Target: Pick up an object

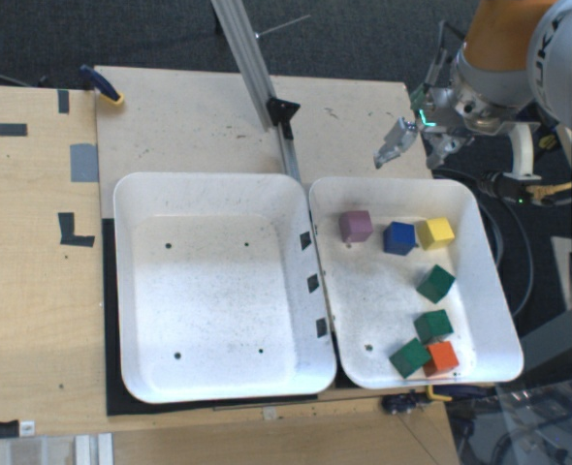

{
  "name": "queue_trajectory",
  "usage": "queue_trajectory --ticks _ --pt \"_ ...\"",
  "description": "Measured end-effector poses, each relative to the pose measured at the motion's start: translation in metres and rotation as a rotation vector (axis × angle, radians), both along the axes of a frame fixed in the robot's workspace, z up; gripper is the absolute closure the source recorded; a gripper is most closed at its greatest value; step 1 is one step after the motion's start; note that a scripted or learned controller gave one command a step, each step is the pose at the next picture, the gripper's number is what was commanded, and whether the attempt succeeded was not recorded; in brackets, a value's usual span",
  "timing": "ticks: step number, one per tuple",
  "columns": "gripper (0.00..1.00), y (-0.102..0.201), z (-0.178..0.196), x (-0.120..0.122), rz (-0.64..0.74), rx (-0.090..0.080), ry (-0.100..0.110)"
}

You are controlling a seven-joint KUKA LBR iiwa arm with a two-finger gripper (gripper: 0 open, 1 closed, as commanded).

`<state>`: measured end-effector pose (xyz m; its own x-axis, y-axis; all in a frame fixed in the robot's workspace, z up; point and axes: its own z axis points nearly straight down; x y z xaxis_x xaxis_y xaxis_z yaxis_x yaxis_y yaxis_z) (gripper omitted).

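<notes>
Below the gripper [395, 149], purple cube [356, 226] in right bin [480, 223], well apart

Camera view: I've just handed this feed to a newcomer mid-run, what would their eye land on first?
Probably the cluster of coloured blocks in the right bin: a purple block, blue block and yellow block in a row near its far wall, with green blocks and an orange block toward the near right corner. Next, the gripper hanging above the bench beyond that bin's far edge.
</notes>
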<state>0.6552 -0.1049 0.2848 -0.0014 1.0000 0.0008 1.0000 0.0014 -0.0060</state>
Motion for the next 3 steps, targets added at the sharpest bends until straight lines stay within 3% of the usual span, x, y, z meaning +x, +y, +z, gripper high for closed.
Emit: queue_trajectory --ticks 1,3 --pt "0.00 0.000 0.003 0.001 0.001 -0.001 -0.004" --pt "0.00 0.010 -0.118 0.008 0.001 -0.001 0.002"
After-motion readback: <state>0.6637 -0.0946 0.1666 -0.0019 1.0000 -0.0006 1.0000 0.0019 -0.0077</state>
